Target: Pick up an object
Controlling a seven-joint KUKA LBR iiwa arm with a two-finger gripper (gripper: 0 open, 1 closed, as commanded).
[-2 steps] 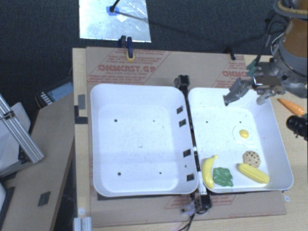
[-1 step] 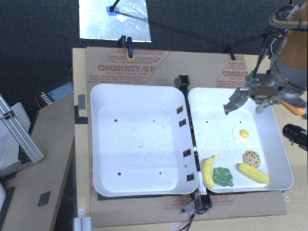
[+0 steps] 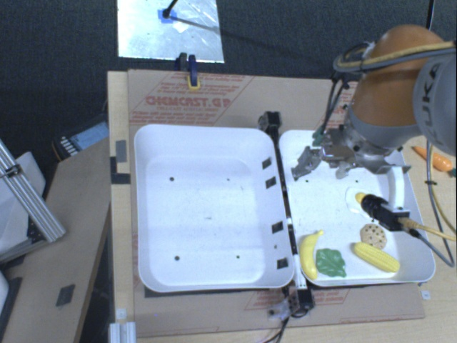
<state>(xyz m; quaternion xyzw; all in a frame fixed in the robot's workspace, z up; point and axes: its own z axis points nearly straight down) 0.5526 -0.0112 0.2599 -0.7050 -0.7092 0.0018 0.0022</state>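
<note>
Tool (image 3: 308, 161) over right bin (image 3: 421, 266); banana (image 3: 309, 254), green piece (image 3: 330, 262), corn (image 3: 375, 257), cookie (image 3: 373, 235) near front edge.

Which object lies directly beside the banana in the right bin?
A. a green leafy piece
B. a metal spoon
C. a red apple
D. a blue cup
A: the green leafy piece lies against the right side of the banana, near the front edge of the right bin.
</note>
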